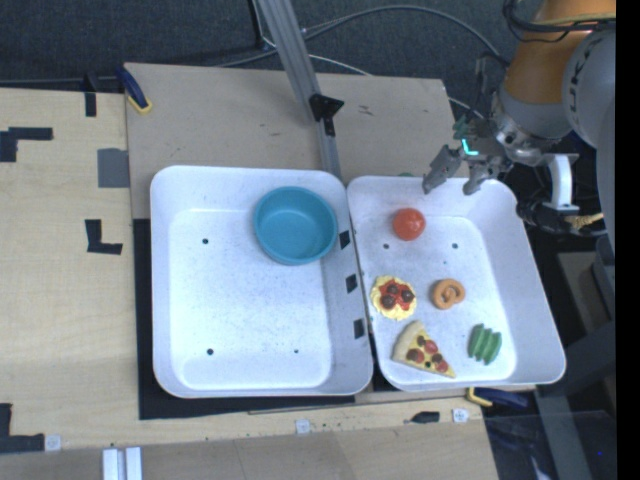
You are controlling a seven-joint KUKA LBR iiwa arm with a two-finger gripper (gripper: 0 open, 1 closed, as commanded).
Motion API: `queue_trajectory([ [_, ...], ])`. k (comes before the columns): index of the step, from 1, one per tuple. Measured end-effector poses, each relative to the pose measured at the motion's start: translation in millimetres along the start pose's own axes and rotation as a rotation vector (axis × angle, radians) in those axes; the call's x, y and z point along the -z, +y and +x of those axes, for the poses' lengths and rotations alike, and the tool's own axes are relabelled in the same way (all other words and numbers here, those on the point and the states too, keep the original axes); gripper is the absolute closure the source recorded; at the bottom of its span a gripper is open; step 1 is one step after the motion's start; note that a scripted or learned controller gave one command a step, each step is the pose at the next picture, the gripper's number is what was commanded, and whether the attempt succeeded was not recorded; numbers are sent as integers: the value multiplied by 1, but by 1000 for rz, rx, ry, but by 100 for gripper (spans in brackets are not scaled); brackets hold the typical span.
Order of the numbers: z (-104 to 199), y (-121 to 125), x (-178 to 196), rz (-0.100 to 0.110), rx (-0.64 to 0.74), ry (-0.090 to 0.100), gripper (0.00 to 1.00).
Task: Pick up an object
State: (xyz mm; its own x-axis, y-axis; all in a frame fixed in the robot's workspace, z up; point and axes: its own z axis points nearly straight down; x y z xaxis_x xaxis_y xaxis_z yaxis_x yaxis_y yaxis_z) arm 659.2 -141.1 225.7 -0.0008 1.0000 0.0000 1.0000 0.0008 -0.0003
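End effector: the end effector [455, 174] is hanging over the top edge of the right bin [530, 268], its fingers spread wide and holding nothing.
Nearest thing: the red tomato [408, 223] is sitting just below it.
Risk: the tomato is round, so it may be rolling away from a sideways nudge.
Other risk: fingers bumping the bin rim.

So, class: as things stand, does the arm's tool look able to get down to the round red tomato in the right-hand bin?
Probably yes. The open tool hovers at the right bin's far rim, and the round red tomato lies just below it with bare floor all around; nothing stands between them.
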Motion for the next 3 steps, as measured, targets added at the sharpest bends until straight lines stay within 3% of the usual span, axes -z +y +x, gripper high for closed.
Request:
queue_trajectory([
  [1, 0, 0, 0, 0, 0, 0, 0],
  [3, 2, 1, -127, 6, 0, 1, 0],
])
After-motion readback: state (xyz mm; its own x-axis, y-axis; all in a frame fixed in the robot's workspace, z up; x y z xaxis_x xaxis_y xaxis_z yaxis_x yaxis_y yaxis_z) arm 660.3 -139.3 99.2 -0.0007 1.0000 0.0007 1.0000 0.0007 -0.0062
